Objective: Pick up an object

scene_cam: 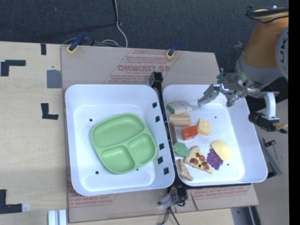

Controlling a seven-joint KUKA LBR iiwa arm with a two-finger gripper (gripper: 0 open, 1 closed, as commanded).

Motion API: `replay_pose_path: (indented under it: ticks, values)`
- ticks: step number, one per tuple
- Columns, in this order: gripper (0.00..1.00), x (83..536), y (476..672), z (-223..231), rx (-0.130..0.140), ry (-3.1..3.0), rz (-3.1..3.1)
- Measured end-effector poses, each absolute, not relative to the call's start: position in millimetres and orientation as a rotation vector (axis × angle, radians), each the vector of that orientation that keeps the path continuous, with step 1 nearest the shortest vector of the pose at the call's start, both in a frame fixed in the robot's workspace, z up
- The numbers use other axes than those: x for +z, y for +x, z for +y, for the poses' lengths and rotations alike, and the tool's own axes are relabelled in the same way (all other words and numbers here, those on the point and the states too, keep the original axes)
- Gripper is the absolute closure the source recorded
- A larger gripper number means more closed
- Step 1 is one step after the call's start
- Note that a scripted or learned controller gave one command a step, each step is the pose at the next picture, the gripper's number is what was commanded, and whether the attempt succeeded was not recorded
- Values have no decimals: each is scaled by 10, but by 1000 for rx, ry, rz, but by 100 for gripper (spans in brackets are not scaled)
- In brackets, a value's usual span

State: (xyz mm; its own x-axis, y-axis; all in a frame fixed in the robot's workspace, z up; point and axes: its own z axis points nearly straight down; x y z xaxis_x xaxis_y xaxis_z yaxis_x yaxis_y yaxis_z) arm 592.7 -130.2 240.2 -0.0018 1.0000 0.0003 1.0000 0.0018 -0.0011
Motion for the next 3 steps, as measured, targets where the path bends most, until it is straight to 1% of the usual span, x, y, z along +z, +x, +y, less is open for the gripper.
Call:
replay_pose_path:
  ticks: [1,2,3]
  values:
    - [0,1005,5948,-933,10,-2216,-2220]
    - [100,1175,5966,-940,3,-2218,-2222]
    - [0,1171,5965,-940,3,-2218,-2221]
